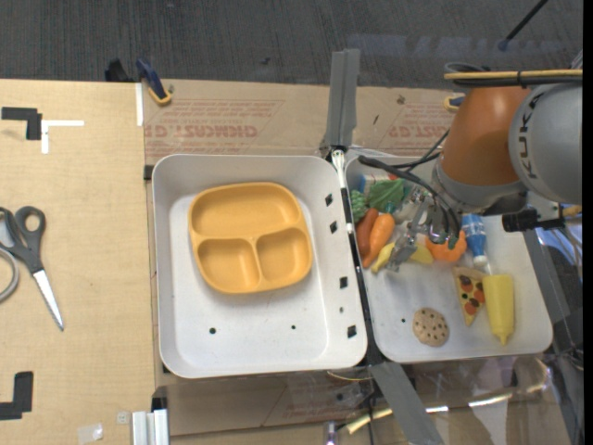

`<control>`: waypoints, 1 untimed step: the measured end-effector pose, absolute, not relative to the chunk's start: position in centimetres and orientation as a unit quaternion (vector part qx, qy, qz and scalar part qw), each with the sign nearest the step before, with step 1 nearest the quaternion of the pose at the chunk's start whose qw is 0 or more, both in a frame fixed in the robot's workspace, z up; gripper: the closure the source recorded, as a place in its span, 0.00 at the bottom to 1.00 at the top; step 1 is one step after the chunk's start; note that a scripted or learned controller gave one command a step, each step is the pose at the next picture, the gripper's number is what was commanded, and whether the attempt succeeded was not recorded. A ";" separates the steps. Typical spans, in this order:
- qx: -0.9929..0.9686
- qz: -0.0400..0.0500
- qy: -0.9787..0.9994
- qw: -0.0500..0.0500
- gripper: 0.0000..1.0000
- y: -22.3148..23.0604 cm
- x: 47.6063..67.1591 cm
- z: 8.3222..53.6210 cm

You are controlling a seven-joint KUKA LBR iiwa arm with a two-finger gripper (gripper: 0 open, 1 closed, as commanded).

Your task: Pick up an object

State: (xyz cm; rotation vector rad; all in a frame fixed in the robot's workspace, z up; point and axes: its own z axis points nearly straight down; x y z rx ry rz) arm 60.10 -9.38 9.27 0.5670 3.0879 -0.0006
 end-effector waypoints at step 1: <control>0.425 0.000 0.905 0.002 0.00 -11.0 60.8 9.3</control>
